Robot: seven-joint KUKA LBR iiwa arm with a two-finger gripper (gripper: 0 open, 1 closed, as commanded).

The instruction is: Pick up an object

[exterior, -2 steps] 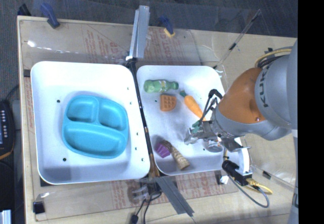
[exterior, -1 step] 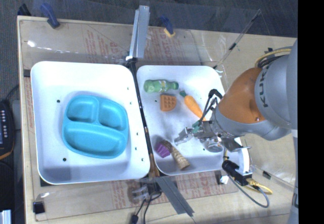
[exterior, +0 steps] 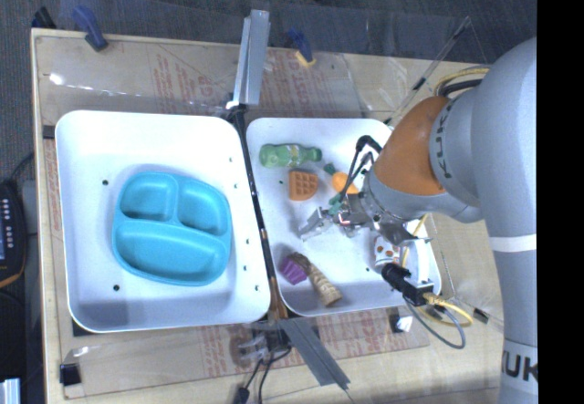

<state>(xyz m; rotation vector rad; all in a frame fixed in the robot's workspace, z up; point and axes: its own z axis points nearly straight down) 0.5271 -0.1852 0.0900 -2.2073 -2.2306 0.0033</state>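
KUKA arm (exterior: 493,147) reaches in from the right over the right bin (exterior: 274,238), orange band (exterior: 411,156) above the wrist. Gripper (exterior: 315,222) sits low in the middle of the right bin, metal fingers (exterior: 308,227) pointing left toward the divider btwn the bins. Fingers look spread a bit w/ nothing visible btwn them; not gripping anything as far as the view shows.

Landmark = gripper. Objects in the right bin:
- waffle-like orange toy (exterior: 303,183): just above the gripper, apart from it.
- green toy (exterior: 289,155): further up, near the bin's top edge, lying sideways, close to the waffle toy.
- small orange piece (exterior: 339,181): up and right of the gripper, next to the wrist, partly hidden.
- purple toy (exterior: 294,268): below the gripper, near the divider.
- tan cone-like piece (exterior: 323,286): below the gripper, touching or just beside the purple toy, tilted toward the bin's lower edge.
- white item w/ spots (exterior: 384,253): right of the gripper, under the wrist; can't tell what it is.

Left bin (exterior: 82,147): well left of the gripper, holds a blue divided tray (exterior: 172,227) w/ three compartments, lying flat. Both bins sit on the desk (exterior: 137,74).
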